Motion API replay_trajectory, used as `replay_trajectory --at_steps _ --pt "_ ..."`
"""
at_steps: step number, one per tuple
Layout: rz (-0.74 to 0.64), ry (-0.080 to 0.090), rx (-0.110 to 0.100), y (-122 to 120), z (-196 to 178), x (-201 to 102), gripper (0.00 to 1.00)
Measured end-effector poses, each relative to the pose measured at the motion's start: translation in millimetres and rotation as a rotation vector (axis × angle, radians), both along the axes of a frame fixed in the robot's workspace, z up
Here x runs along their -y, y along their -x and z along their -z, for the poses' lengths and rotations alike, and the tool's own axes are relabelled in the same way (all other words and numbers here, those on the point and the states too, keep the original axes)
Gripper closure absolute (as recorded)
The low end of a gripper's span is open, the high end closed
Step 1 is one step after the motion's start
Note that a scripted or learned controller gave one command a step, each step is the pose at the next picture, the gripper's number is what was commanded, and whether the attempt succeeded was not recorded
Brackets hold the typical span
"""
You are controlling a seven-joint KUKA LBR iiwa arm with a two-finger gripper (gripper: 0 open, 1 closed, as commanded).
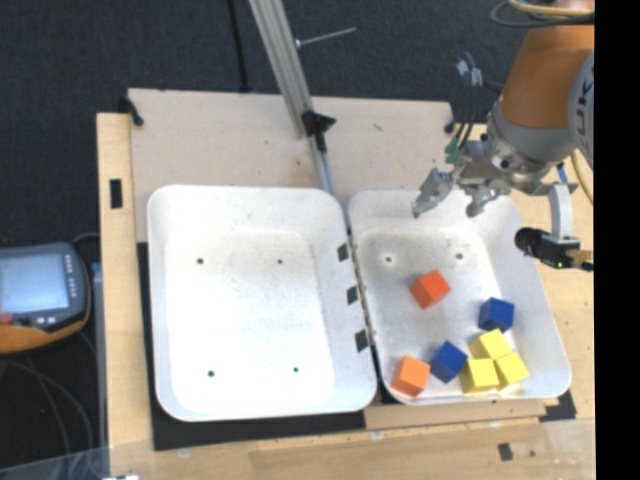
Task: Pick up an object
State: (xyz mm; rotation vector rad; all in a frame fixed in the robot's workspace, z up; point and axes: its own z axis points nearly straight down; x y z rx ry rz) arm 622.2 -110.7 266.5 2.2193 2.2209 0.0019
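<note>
A pale wooden bench sits on dark carpeted floor, its top worn and unpainted; a slanted aluminium rail rises from the bench's far edge between the bins; at the left edge a handheld pendant with a grey screen and orange casing rests beside the bench, cables trailing below it; no writing on it or elsewhere can be read

The left bin is white, shallow and speckled with grey scuffs; the right bin lies just beside it, small black clips along the seam between them

In the right bin, an orange cube sits alone near the middle; a blue cube is to its right; along the near wall lie a second orange cube, a second blue cube and three yellow cubes clustered touching one another

The gripper hangs over the right bin's far rim, fingers parted with nothing between them, well apart from every cube
</note>
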Motion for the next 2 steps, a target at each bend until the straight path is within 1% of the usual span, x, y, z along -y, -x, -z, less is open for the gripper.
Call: replay_trajectory --at_steps 1,2 --pt "0.007 0.0 -0.013 92 94 60 0.0" --pt "-0.008 0.005 0.021 91 139 79 0.0"
